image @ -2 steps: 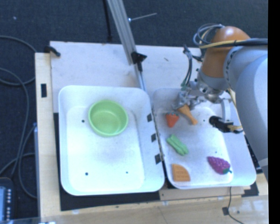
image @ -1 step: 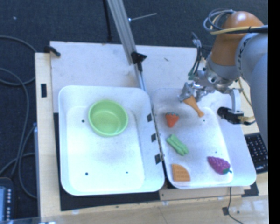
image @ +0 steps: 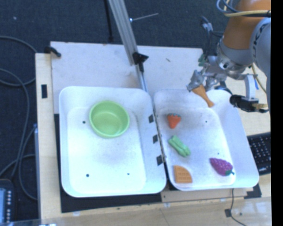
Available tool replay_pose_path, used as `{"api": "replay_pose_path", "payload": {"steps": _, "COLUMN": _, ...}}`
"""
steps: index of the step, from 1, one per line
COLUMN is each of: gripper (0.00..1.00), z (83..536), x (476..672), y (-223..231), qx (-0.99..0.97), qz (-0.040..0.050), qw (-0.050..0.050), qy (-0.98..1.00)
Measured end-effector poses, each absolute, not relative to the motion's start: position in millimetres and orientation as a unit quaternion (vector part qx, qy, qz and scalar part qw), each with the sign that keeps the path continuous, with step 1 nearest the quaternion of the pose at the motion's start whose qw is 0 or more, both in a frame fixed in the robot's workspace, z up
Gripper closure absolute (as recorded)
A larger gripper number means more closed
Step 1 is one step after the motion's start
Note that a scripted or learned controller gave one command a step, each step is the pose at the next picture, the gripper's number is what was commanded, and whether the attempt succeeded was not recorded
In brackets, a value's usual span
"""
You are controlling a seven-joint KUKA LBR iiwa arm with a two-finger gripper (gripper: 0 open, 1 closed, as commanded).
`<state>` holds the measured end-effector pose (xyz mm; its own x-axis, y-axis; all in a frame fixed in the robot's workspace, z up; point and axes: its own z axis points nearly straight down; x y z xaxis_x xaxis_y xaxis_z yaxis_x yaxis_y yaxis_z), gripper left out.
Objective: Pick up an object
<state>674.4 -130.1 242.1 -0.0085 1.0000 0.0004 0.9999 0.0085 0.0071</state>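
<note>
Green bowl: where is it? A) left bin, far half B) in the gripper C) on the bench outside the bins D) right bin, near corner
A. The green bowl sits upright in the left bin, in its far half; the right bin holds the small food items instead.

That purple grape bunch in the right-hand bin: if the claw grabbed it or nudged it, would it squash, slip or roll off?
The grape bunch looks like a moulded toy, so it would probably keep its shape rather than squash. Its bumpy surface may give the gripper an uneven hold, so it could slip. Nudged, it would likely slide or wobble, not roll far, with the bin's wall right beside it.
</note>
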Motion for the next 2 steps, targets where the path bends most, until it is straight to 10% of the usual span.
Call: {"api": "replay_pose_path", "payload": {"steps": 2, "gripper": 1.00, "z": 273, "x": 672.8, "y": -79, "qx": 0.704, "qz": -0.0016, "qw": -0.002, "qy": 0.710}}
